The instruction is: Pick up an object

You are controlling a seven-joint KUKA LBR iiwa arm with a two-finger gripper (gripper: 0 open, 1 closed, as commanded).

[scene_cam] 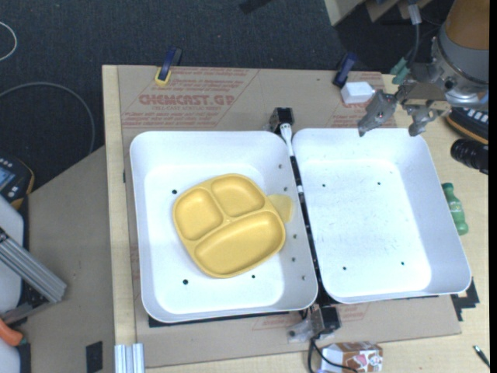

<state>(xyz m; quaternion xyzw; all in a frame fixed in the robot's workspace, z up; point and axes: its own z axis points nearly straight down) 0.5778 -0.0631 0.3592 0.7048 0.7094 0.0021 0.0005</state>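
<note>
Hovering over the far rim of the right bin (pixel 435 208), my fingers (pixel 394 121) hang spread and empty, well apart from the yellow tray (pixel 229 225) lying flat in the left bin (pixel 147 208). Broad and low, it may slip my pinch unless I catch its rim.

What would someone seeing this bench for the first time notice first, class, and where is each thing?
The eye falls first on the yellow divided plate, lying flat in the left bin and filling much of it. Next comes the gripper, hanging over the far edge of the right bin, jaws spread apart with nothing between them.
</note>
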